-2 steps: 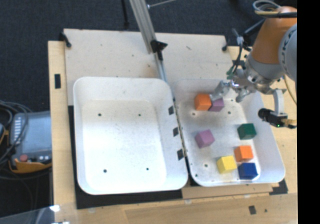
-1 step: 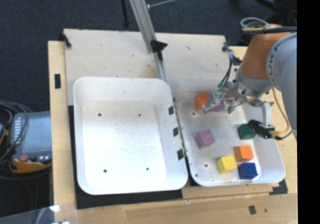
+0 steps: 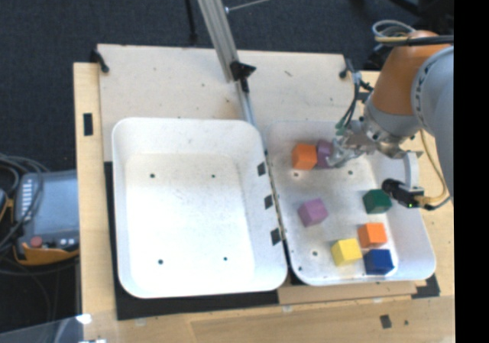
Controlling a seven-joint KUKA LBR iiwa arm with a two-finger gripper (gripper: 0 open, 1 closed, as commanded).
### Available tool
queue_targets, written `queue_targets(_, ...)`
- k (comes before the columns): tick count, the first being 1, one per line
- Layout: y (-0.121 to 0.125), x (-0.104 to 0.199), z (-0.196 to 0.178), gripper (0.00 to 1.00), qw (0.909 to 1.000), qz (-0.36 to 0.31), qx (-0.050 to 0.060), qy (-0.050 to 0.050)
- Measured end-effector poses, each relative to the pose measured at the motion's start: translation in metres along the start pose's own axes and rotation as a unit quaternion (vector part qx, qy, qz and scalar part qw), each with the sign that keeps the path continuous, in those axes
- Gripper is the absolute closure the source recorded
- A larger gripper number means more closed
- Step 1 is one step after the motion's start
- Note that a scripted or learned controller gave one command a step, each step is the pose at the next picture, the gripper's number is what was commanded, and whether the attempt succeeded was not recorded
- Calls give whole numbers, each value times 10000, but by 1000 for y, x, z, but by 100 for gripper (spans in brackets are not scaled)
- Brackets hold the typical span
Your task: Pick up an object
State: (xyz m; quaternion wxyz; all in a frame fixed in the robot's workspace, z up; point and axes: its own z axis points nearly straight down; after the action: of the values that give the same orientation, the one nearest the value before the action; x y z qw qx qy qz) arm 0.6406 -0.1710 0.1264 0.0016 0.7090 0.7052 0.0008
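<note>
The right bin (image 3: 348, 181) holds several blocks. An orange block (image 3: 304, 156) lies near its far edge, with a small purple block (image 3: 325, 152) right beside it. My gripper (image 3: 341, 150) is low in the bin, right next to that purple block. Further forward lie a purple block (image 3: 312, 211), a green block (image 3: 376, 201), a small orange block (image 3: 372, 234), a yellow block (image 3: 345, 250) and a blue block (image 3: 378, 260).
The left bin (image 3: 191, 204) lies beside the right one. A metal pole (image 3: 218, 24) slants up from between the bins at the back. The grey arm with its orange band (image 3: 405, 82) comes in from the right over the right bin's far corner.
</note>
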Motion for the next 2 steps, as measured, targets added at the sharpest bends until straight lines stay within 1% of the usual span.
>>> queue_targets(1,-6,-4,-49,100,10000,-16,-14,-1)
queue_targets(2,-5,-6,-102,100,10000,-39,-21,-3)
